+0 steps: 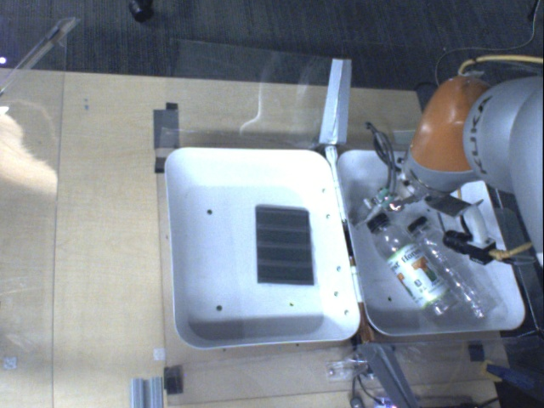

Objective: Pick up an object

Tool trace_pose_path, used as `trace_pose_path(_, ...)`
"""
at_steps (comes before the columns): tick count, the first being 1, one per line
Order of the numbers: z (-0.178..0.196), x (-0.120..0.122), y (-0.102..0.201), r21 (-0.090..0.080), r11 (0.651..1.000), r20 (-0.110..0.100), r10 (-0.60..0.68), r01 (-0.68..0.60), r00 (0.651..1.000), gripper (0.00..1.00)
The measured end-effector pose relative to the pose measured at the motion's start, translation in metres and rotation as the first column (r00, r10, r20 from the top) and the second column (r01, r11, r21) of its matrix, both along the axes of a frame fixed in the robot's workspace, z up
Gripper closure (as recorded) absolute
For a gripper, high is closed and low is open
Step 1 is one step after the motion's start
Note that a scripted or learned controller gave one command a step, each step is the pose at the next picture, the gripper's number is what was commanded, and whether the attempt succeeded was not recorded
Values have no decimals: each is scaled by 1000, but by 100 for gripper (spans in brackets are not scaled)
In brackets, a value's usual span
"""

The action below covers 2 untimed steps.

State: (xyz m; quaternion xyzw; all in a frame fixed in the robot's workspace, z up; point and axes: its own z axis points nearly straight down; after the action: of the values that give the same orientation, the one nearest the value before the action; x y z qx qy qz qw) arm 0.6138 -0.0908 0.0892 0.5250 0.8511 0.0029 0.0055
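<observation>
Pale wood counter [93, 270] noted; two white bins set side by side: left bin [195, 313], right bin [510, 313].

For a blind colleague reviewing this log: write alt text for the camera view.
A grey arm with an orange band reaches from the right over the right bin, its pincer low above a clear plastic bottle lying there. The left bin holds a dark ribbed rectangular block. Both white bins sit side by side on a wooden bench.

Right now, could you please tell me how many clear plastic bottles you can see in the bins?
1. A clear plastic bottle with a green and orange label lies on its side in the right bin, below the arm. The arm covers part of that bin, so more may be hidden.
</observation>
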Motion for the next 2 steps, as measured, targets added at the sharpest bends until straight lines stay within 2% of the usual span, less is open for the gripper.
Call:
trace_pose_path(1, 86, 58, -60, -5, 962, 0, 272, -272, 962, 0)
trace_pose_path(2, 0, -3, -12, -3, 940, 0, 342, -342, 940, 0)
